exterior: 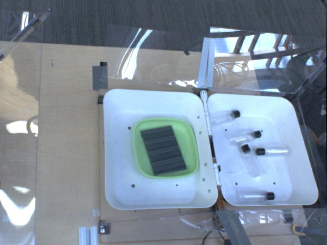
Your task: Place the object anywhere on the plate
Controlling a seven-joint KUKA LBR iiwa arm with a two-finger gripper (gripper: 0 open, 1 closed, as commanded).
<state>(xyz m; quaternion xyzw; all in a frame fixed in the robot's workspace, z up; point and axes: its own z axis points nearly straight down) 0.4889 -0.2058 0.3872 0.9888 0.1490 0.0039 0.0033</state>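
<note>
A light green square plate [140,160] sits in the middle of the left white bin [115,188]. A dark grey ribbed rectangular block [163,150] lies flat on the plate, turned slightly off square. In the right white bin [301,188] lie several clear plastic vials with black caps: one near the back left [227,117], one by the middle [245,136], one standing-looking near it [247,152], one to the right [272,151] and one at the front [256,194].
Both bins rest side by side on a light wooden bench [56,152]. A clear panel edge and metal post [206,65] rise behind the seam between the bins. Cables and a bracket [230,231] lie at the front edge.
</note>
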